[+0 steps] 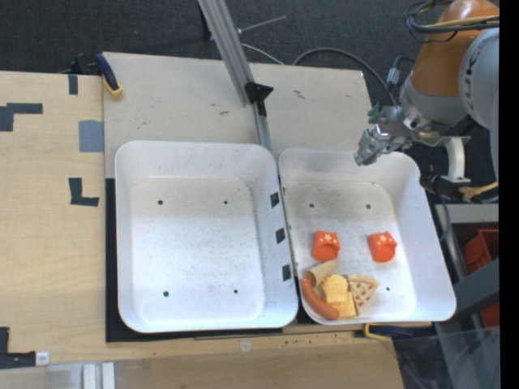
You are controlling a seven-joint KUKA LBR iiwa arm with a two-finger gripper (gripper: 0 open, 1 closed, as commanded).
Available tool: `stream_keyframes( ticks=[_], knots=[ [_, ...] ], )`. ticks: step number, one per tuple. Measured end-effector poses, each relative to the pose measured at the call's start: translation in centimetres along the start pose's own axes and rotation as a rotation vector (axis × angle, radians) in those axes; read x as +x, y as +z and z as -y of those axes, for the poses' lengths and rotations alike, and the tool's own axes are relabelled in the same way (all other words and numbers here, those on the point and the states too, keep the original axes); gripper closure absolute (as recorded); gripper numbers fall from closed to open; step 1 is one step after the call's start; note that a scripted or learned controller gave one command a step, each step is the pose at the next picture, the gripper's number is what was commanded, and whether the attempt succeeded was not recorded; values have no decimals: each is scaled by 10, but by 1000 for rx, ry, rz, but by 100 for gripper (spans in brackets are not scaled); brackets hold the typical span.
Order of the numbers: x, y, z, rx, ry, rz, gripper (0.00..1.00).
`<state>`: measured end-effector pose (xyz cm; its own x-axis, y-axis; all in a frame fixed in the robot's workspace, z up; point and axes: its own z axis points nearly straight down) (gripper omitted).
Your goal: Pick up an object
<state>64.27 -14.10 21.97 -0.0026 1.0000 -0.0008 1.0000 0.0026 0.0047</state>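
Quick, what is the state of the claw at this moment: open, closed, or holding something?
Claw: cannot be told; it hovers over the far rim of the right shallow white bin, with no object seen in it.

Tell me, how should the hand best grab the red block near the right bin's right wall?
Probably from straight above, fingers closing on two opposite flat sides of the red block. It sits alone on the bin floor with free space all round, unlike the piled food.

Even, bright overhead light; soft shadows, slight grain, mild blur.
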Motion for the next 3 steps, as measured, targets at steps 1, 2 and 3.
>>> stream_keyframes(
  ticks=[1, 2, 3],
  knots=[
    [1, -20, -1, 3, 1, -1, 100],
    [64, -17, -3, 7, -5, -3, 100],
    [120, -5, 0, 8, -4, -2, 100]
  ],
)
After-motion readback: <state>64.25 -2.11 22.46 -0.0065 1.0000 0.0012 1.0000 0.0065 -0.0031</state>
